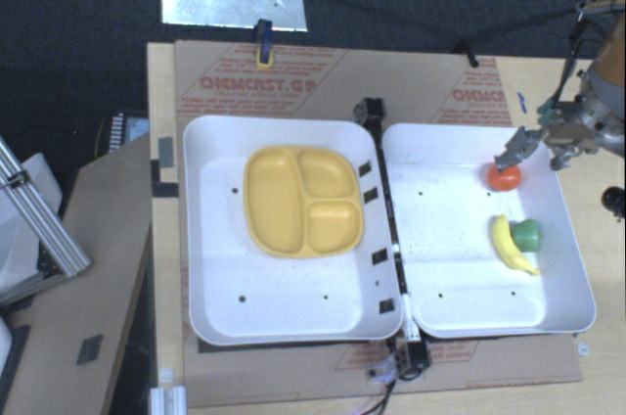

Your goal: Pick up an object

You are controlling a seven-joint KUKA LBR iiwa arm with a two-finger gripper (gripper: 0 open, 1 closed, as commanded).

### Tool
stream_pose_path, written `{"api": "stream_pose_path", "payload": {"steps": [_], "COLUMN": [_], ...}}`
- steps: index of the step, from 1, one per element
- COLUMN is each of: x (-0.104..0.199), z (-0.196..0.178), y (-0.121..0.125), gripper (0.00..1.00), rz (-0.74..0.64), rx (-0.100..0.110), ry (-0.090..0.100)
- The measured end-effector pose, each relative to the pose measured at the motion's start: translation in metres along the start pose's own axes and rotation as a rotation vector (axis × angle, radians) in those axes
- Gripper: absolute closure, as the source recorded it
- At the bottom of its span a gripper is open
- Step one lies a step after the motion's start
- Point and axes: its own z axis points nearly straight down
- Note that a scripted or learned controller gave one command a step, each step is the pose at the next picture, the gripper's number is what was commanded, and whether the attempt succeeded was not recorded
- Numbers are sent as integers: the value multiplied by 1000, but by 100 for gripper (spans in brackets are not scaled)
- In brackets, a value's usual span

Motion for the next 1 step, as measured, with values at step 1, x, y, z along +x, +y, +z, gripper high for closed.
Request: {"api": "stream_pose_path", "payload": {"steps": [1], "x": [0], "z": [-5], "y": [2], "gripper": [0], "rz": [-2], "rx": [-9], "ry": [-2]}}
